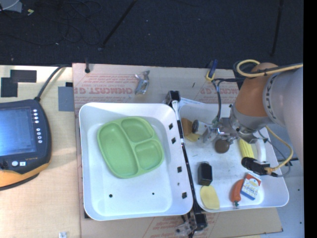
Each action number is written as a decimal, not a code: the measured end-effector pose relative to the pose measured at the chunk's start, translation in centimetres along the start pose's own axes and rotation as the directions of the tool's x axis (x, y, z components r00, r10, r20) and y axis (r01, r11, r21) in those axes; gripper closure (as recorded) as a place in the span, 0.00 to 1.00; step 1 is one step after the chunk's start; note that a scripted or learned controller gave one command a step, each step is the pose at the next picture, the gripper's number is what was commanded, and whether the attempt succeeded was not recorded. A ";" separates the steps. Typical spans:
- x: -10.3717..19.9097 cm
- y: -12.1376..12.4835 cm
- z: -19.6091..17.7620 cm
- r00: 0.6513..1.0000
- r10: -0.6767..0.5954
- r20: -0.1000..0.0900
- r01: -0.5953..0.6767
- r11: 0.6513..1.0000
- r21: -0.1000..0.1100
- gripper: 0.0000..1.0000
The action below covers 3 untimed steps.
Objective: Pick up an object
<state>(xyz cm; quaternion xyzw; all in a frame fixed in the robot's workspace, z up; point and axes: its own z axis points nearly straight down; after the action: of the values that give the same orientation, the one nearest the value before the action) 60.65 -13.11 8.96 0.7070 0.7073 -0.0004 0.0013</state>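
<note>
Although I cannot tell how the gripper [216, 131] is set, the small brown rounded object [222, 146] lying just beside and below it in the right bin [282, 195] looks light, hard and slippery, best pinched across its middle.
</note>
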 end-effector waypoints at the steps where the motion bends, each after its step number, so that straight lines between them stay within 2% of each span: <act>1: -0.6 3.8 0.2 1.000 -0.004 -0.003 0.004 1.000 0.005 0.00; 2: 3.6 3.7 0.1 1.000 0.002 0.000 -0.002 1.000 0.001 0.00; 3: 4.2 3.7 0.0 1.000 0.004 0.006 -0.004 1.000 0.001 0.00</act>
<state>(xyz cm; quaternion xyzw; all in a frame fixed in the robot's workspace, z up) 64.36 -8.88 8.92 0.7083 0.7059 -0.0029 0.0029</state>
